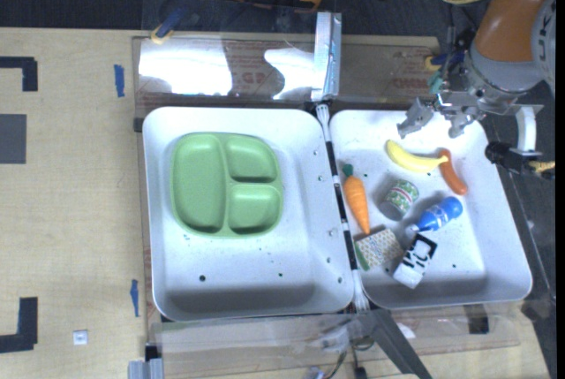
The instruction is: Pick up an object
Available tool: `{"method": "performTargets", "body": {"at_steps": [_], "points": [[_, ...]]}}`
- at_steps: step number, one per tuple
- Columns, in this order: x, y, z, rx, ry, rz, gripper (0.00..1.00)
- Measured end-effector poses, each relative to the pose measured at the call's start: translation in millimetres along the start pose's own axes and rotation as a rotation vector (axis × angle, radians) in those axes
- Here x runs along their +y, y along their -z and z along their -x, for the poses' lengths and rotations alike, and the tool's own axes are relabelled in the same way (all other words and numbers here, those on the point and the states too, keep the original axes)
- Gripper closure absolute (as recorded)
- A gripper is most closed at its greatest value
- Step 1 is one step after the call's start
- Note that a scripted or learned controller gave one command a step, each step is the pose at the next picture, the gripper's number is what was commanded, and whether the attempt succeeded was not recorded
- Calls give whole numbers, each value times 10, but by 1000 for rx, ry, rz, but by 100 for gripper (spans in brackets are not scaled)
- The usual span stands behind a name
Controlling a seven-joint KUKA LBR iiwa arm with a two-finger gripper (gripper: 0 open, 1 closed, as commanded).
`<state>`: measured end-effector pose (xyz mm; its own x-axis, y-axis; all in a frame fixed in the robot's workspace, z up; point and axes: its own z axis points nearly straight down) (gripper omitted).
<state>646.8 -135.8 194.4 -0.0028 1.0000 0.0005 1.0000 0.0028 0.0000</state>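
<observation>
Hovering above the banana (417,158), the hand (435,123) (fingers spread) grips nothing.

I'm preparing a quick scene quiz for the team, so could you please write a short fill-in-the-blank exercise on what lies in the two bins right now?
1. The green divided plate lies in the ____ bin as the camera sees it.
2. The tool hangs with fingers spread, right above the ____, which is yellow.
3. The carrot lies beside the divider, its green top pointing toward the ____ edge of the bin.
4. The bottle near the small can is coloured ____.

Missing words: left; banana; far; blue
</observation>
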Motion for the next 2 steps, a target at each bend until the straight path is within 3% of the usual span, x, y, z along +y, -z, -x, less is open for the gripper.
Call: {"method": "performTargets", "body": {"at_steps": [1, 2], "points": [[65, -1079, 129, -1, 256, 4, 0], [78, -967, 128, -2, 254, 9, 100]]}}
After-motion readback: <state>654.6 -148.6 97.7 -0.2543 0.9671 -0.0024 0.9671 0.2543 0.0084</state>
